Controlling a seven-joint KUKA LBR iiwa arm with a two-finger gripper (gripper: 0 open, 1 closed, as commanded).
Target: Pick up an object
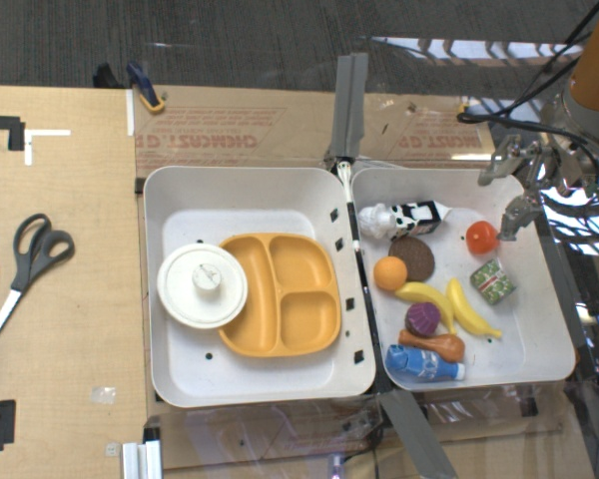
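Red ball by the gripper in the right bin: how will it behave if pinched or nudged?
The red ball looks round and smooth, so it would probably roll if nudged. Bare bin floor lies around it, so it could travel. It may squirt from the gripper if pinched off-centre.

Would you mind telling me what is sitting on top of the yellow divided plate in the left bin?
A white round lid with a centre knob overlaps the left edge of the yellow divided plate. The plate's three compartments hold nothing. Whatever lies beneath the lid is covered.
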